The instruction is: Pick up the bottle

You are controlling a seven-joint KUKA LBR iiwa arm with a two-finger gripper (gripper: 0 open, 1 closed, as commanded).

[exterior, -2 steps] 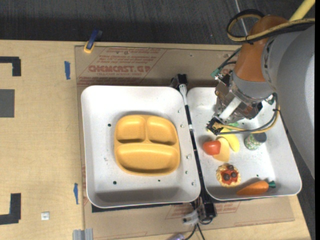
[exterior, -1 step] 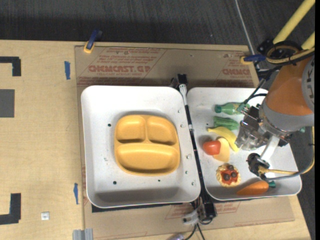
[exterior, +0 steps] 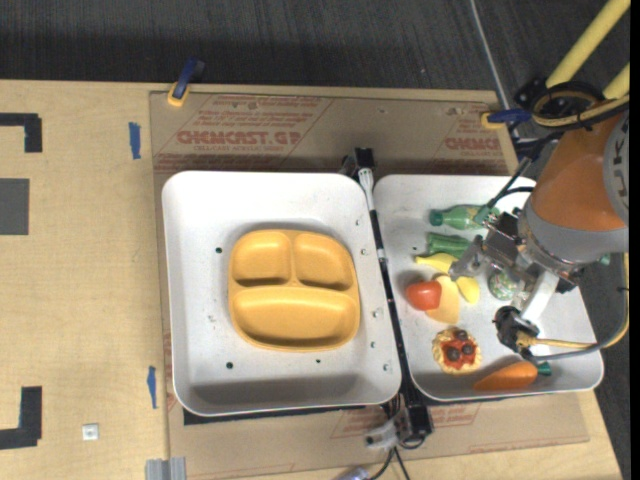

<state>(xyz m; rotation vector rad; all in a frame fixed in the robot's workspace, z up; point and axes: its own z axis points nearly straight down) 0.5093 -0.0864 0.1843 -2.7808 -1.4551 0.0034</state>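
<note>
A green plastic bottle (exterior: 462, 216) lies on its side at the back of the right bin (exterior: 570, 368), its neck pointing left. My gripper (exterior: 482, 259) hangs over the middle of that bin, just in front of and to the right of the bottle. The grey wrist and orange band rise behind it to the right. The gripper's body hides its tips, and nothing shows clearly held in it.
Around the gripper lie a second green item (exterior: 447, 243), a yellow piece (exterior: 438, 261), a red tomato (exterior: 424, 294), a small tart (exterior: 457, 349) and a carrot (exterior: 510, 374). The left bin (exterior: 190, 268) holds a yellow divided plate (exterior: 294, 287).
</note>
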